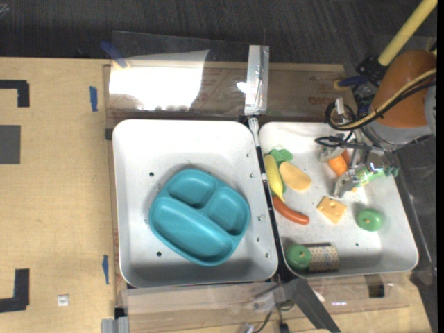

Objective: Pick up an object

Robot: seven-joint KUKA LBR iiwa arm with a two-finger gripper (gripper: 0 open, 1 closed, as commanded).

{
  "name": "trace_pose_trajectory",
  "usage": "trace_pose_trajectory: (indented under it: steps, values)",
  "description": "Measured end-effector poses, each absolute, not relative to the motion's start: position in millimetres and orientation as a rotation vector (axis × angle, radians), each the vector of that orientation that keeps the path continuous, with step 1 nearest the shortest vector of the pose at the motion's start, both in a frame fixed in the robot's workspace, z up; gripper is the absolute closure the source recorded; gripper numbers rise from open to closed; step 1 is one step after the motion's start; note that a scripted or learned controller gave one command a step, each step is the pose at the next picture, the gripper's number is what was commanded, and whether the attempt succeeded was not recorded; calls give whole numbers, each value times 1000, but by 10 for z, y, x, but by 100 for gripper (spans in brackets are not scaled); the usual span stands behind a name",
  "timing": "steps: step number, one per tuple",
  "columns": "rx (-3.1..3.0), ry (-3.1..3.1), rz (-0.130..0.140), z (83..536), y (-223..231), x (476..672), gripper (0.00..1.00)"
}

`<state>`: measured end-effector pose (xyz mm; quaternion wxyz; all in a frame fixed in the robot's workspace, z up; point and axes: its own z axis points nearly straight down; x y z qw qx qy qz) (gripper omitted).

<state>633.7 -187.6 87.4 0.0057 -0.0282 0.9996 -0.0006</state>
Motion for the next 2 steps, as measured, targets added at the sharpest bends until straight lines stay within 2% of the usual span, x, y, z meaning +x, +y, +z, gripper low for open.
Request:
trace_pose_trajectory:
  steps: [1,2]
  values:
    - [-89,3117,-6,1003,-1866,6377,100]
    - [-90,3119,-5,992,-1863,6372,0]
